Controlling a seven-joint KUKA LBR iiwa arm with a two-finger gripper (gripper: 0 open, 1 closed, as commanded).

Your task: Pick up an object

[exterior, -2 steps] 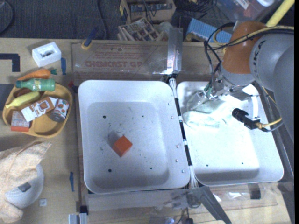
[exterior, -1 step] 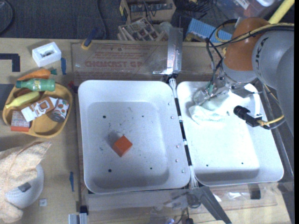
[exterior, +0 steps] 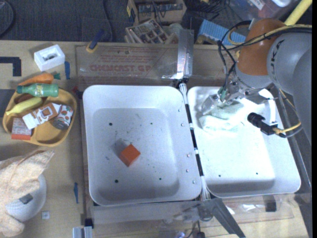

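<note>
In the right-hand bin, near its back left corner, the gripper is down among a crumpled pale cloth, and the grey arm with its orange band leans in over the far rim from the right. The cloth is bunched into a low heap, pale green and white against the white floor of the bin, so its edges are hard to follow. Its bulk lies just toward the front and a little left of the fingertips, and the tool seems to be touching, or nearly touching, the heap's back edge. The heap spreads wider across the bin than from front to back, so its long axis runs roughly left to right. Whether the fingers are parted or pinched together I cannot tell; they blur into the fabric and glare, and I see no fold clearly caught between them.

Well apart, in the left-hand bin, a small orange block sits alone on the floor, turned corner-on. The cloth is by far the nearer thing. My guess is that a grasp here depends on the fingers closing across a raised fold rather than on flat fabric, which might simply slip away.
</note>
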